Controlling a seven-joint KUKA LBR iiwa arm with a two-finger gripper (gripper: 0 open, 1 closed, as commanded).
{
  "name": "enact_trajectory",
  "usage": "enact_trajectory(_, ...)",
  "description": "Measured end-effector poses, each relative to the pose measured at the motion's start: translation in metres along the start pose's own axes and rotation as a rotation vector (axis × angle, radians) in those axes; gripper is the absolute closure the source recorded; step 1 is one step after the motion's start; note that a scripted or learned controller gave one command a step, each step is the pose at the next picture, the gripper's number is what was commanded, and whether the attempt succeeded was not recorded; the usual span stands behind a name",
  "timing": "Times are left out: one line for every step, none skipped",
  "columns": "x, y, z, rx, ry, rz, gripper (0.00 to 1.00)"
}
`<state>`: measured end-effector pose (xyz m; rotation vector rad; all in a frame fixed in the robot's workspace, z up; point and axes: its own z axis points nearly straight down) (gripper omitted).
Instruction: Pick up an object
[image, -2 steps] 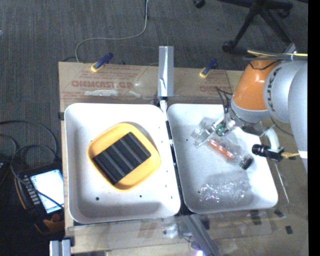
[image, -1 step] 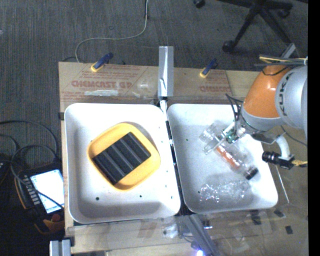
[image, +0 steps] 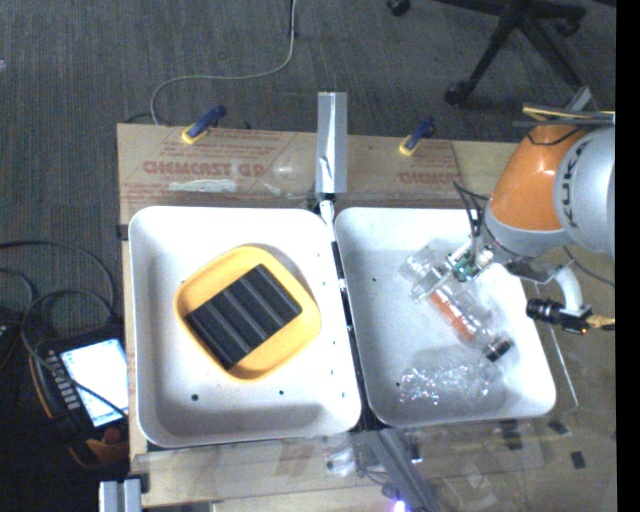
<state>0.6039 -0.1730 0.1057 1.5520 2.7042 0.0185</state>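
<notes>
A yellow rounded block with a black ribbed top (image: 250, 312) lies in the left bin (image: 160, 240). In the right bin (image: 380, 240), a clear packet holding an orange item (image: 455, 314) lies near the middle. A small black piece (image: 497, 350) sits just to its lower right. A clear plastic piece (image: 424, 264) lies at the upper middle. My gripper (image: 463, 268) hangs low over the right bin, between the clear piece and the orange packet, under the orange-banded wrist (image: 535, 185). Nothing shows as lifted.
Crumpled clear film (image: 440, 382) lies near the right bin's front wall. A metal divider post (image: 331, 140) stands behind the bins' shared edge. Two blue-and-yellow clamps (image: 203, 124) (image: 417, 136) hold the cardboard at the back. A tablet (image: 92, 375) lies on the floor at the left.
</notes>
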Motion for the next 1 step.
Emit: enact_trajectory(0.0606,0.0275,-0.0855,0.023,0.013,0.126,1.0)
